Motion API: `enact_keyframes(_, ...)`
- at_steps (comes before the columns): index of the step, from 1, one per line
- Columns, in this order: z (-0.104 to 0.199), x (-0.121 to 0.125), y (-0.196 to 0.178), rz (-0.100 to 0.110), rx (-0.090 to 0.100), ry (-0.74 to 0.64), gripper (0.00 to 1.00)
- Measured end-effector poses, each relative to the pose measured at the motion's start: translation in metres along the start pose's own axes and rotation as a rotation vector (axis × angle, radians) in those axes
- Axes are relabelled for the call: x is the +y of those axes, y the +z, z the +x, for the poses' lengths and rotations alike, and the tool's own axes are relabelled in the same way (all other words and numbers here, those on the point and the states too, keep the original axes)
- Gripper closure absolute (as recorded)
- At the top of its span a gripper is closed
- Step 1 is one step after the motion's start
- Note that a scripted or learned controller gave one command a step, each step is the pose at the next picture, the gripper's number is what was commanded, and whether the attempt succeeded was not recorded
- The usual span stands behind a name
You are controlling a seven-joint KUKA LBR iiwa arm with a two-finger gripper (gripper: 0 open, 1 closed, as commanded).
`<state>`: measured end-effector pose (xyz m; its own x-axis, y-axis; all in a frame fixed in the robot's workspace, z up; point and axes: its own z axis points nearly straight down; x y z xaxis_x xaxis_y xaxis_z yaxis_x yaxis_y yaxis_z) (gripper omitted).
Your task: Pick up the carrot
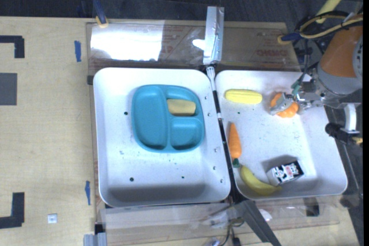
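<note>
The carrot (pixel 234 142) is orange with a small green tip and lies along the left wall of the right bin (pixel 323 147), pointing toward the front. My gripper (pixel 295 98) is at the back right of that bin, well to the right of the carrot and apart from it. It hangs right by a small orange object (pixel 286 109); whether it touches that object is unclear. The arm's orange band (pixel 340 58) shows above the gripper.
In the right bin lie a yellow oblong item (pixel 243 97) at the back, a banana (pixel 254 181) at the front just below the carrot, and a black-and-white box (pixel 286 171). The left bin (pixel 115 170) holds a blue divided plate (pixel 154 118) with a tan piece (pixel 181 107).
</note>
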<state>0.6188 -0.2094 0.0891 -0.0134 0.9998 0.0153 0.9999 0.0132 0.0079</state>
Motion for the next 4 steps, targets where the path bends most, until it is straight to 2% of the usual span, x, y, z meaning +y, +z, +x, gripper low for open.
enact_keyframes(1,0.040,-0.034,-0.031,0.005,-0.014,0.001,0.00)
enact_keyframes(2,0.003,0.034,0.001,0.009,0.000,-0.020,0.00)
enact_keyframes(3,0.003,0.020,0.000,-0.002,0.003,0.114,0.00)
enact_keyframes(4,0.006,0.023,-0.012,-0.006,0.003,0.109,1.00)
